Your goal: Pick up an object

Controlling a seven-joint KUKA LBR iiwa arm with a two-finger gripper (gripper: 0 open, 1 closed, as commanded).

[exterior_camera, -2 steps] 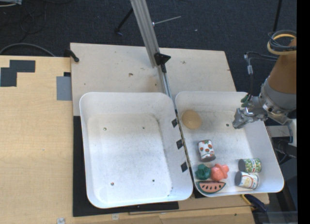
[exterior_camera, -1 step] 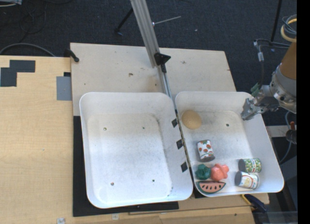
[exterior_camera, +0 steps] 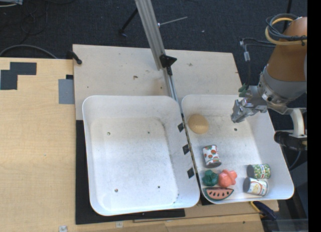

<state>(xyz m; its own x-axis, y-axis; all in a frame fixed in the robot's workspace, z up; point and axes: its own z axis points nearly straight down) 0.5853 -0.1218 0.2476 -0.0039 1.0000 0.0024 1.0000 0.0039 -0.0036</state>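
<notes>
camera view: right bin (exterior_camera: 281, 188) holds six things; one tan ball (exterior_camera: 198, 124), three cans (exterior_camera: 211, 156), one green-and-orange toy (exterior_camera: 219, 178), one watermelon slice (exterior_camera: 219, 194); left bin (exterior_camera: 100, 106) white; tool (exterior_camera: 241, 110) above right bin's rear, grip state cannot be told.

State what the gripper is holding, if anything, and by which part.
Nothing is held. The gripper hangs above the right bin, apart from the tan ball.

The arm (exterior_camera: 286, 68) has a grey cylindrical body with an orange band directly above the wrist. A black cable loops over the orange section. The gripper (exterior_camera: 239, 113) below the wrist is grey metal, compact and angular.
</notes>
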